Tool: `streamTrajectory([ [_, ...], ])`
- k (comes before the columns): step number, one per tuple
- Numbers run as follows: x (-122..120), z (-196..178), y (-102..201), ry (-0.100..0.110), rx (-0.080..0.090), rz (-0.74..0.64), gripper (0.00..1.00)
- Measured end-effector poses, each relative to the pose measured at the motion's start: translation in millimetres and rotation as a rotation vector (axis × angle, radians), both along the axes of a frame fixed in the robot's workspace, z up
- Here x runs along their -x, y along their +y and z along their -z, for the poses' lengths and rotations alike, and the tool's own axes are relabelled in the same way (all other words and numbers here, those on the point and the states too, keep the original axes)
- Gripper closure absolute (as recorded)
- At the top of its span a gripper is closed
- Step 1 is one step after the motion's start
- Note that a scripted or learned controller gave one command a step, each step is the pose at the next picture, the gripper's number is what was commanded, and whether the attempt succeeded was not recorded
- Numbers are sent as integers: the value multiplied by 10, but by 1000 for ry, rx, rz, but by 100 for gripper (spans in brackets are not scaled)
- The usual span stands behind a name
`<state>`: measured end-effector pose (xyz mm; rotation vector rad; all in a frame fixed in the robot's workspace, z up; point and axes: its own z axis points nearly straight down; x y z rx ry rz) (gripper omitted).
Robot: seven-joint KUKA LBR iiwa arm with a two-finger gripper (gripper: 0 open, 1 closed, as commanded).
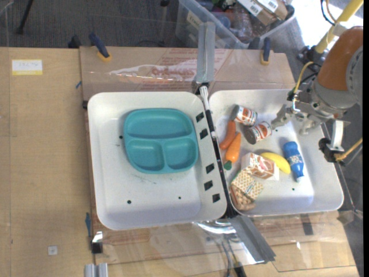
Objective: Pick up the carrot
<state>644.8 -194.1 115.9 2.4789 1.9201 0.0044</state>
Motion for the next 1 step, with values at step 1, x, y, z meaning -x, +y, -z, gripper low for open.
streamTrajectory([
  [1, 848, -244, -126, 6, -7, 114, 0],
])
